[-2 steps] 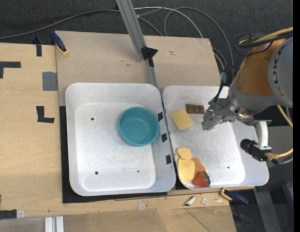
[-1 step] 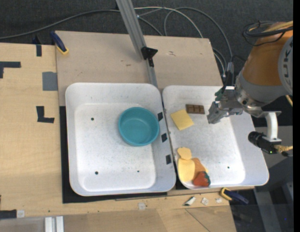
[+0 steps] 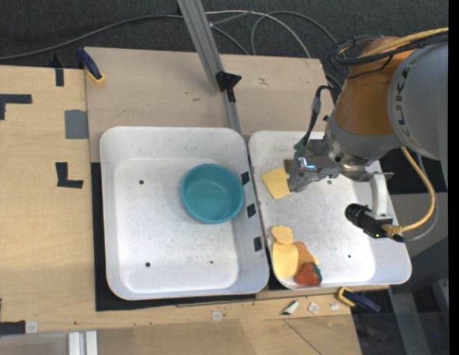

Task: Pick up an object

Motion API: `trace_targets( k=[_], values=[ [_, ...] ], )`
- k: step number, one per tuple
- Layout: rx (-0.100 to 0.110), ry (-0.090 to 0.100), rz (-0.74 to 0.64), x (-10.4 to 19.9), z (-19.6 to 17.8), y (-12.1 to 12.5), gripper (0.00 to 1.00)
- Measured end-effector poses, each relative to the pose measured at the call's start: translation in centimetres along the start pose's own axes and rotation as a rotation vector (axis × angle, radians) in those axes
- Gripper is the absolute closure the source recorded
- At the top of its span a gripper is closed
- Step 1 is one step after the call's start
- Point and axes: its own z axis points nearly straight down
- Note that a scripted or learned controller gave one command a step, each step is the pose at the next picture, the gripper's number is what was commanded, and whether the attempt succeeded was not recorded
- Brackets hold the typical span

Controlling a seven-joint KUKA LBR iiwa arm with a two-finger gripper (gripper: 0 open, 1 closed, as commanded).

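Note:
My gripper (image 3: 300,180) hangs over the right bin (image 3: 340,272), at its upper left part. A yellow wedge-shaped block (image 3: 275,183) lies right at the gripper's left side, touching or nearly touching it; I cannot tell whether it sits between the fingers. Near the bin's front left corner lie a pale yellow piece (image 3: 284,254) and a red-orange piece (image 3: 309,272), close together. A teal bowl (image 3: 211,192) stands upright in the left bin (image 3: 133,235), toward its right side.
A grey metal post (image 3: 207,43) slants up from between the bins at the back. Cables (image 3: 274,21) lie on the dark floor behind the bench. A black cylindrical fitting (image 3: 363,219) with a yellow hose hangs off the arm over the right bin.

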Motion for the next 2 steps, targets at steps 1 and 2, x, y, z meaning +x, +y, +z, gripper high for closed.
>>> trace_targets(
  k=[1,2],
  values=[
    [-0.001,0.001,-0.002,5.7,-0.4,1.4,1.00],
    [0.001,0.000,-0.001,11.5,0.9,1.8,1.00]
  ],
)
